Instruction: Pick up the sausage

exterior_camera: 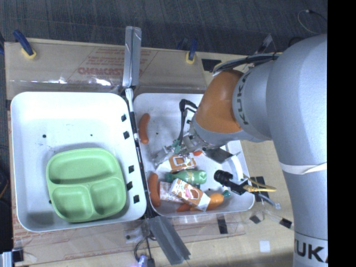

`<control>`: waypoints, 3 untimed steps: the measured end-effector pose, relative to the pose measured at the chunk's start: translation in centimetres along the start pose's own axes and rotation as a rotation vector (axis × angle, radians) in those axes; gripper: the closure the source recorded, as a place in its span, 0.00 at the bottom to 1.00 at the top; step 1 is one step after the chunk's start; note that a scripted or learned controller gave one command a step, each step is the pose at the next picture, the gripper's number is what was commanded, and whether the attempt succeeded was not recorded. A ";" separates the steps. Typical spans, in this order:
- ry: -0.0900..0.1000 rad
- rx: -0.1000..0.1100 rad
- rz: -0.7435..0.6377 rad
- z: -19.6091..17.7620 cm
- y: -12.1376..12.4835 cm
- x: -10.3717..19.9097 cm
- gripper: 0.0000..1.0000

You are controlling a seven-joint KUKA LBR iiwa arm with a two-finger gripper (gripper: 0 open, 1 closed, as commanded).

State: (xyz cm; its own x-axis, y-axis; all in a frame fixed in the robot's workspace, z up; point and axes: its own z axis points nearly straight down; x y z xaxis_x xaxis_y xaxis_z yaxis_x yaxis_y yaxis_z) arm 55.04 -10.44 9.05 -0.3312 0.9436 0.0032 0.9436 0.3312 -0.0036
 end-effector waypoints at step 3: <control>-0.002 0.006 0.463 0.0 10.1 -2.8 0.00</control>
State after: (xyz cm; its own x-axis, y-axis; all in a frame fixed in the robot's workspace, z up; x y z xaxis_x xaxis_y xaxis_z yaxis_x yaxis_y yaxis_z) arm 65.52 -9.70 9.05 0.1249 0.9922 -0.0019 0.9921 -0.1249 -0.0099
